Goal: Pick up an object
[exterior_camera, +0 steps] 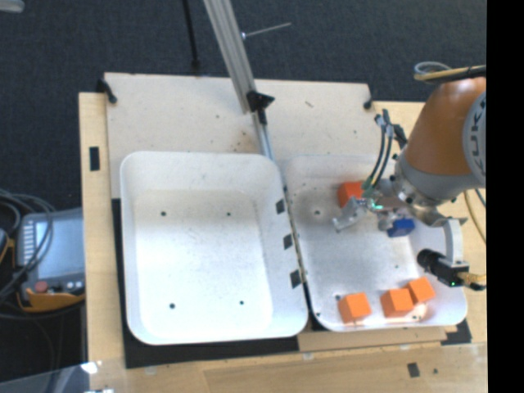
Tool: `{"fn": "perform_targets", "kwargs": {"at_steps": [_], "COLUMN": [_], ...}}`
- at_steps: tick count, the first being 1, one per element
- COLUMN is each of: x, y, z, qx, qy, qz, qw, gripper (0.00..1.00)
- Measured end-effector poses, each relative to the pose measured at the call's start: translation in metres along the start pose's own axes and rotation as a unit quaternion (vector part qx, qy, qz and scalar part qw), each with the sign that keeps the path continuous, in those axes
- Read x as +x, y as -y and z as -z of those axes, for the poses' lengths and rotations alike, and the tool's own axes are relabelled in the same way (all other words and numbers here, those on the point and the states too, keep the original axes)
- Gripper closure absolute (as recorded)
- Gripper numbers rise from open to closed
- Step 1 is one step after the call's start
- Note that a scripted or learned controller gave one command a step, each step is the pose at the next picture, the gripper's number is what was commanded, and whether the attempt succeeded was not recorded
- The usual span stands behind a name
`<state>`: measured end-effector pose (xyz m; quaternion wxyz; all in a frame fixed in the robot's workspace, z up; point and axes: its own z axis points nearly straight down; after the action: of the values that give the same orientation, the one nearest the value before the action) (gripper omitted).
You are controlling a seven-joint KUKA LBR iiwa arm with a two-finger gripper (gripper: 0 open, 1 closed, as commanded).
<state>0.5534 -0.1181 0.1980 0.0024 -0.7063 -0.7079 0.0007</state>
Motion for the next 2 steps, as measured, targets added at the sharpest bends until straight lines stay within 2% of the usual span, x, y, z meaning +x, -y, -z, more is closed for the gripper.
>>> {"fn": "perform_targets", "kwargs": {"at_steps": [1, 2], "x": [0.0, -0.006], "y": [-0.001, -0.01], "z": [0.003, -0.048], "qx": [-0.003, -0.001], "qy": [0.001, 0.002], "qz": [-0.001, -0.003], "qw": [1.0, 1.0], "gripper": [0.0, 0.0]}}
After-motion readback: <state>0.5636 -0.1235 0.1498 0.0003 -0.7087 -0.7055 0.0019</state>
